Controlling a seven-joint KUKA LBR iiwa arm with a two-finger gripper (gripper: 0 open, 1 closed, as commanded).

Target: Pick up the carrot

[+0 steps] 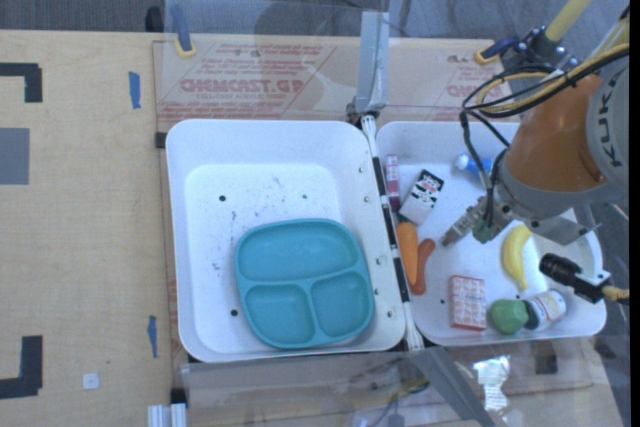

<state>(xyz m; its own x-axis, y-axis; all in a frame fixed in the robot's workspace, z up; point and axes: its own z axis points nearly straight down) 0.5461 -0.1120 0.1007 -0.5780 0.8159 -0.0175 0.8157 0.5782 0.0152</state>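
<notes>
Lying tapered, smooth orange carrot (408, 253), metal end effector (462, 228) near, grip state perhaps unreadable

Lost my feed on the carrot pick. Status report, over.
Gripper low over right bin, nothing seen between its fingers. Carrot lying at bin's left wall, a second orange piece touching it. Gripper right of the carrot, gap between.

bench (80, 245): pale wood | on it: left bin (190, 215), right bin (590, 315), side by side, touching
</notes>
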